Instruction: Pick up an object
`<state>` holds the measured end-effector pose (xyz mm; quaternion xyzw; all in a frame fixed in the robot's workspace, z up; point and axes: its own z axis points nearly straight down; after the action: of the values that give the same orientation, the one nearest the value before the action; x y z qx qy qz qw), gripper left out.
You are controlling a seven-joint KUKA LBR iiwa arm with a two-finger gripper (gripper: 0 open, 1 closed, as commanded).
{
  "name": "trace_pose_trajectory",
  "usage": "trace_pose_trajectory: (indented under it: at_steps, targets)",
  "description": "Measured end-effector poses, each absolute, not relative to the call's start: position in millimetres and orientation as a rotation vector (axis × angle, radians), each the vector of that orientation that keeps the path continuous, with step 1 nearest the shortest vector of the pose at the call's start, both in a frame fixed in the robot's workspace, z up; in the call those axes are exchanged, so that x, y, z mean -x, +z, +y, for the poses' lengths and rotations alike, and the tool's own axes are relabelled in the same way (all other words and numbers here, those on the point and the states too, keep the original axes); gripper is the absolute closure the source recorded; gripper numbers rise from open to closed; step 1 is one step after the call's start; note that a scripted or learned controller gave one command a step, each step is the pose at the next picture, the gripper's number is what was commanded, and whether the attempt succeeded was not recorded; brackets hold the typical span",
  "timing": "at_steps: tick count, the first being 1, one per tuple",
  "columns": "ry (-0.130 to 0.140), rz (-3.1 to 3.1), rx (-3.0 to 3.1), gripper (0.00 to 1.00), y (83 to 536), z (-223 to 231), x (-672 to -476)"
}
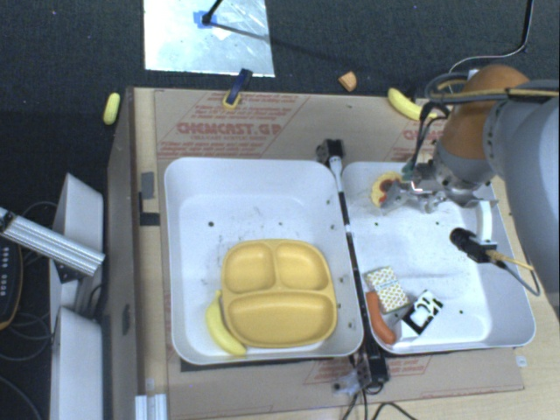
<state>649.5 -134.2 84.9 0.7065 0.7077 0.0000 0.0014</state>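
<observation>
Two white bins sit side by side on a printed cardboard sheet, seen from above.

The left bin holds two things: one yellow divided plate with three compartments, and one yellow toy banana tucked against the plate's lower left edge.

The right bin holds four small things. One yellow-and-red toy lies in its upper left corner. The other three cluster at the lower left: a checkered block, an orange sausage-shaped piece along the bin wall, and a black-and-white piece.

The grey arm enters from the right of the frame. Its gripper is low in the upper part of the right bin, just beside the yellow-and-red toy — whether they touch is unclear. Whether the gripper is spread or closed cannot be told, and nothing is seen held in it.

Outside the bins are four loose things:
- a second banana at the upper right
- an orange lump near the top
- a yellow piece at the upper left
- a blue-and-yellow clamp on the cardboard's top edge

A silver sheet lies on the dark floor above.
</observation>
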Motion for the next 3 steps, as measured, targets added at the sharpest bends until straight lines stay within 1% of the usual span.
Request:
trace_pose_trajectory:
  at_steps: [1, 2, 3]
  targets:
    - [0.004, 2.226, -2.214, 0.0, 85.2, -86.5, -669.5]
    - [0.002, 2.222, -2.216, 0.0, 85.5, -93.9, -669.3]
    - [0.002, 2.22, -2.217, 0.0, 85.5, -122.7, -669.2]
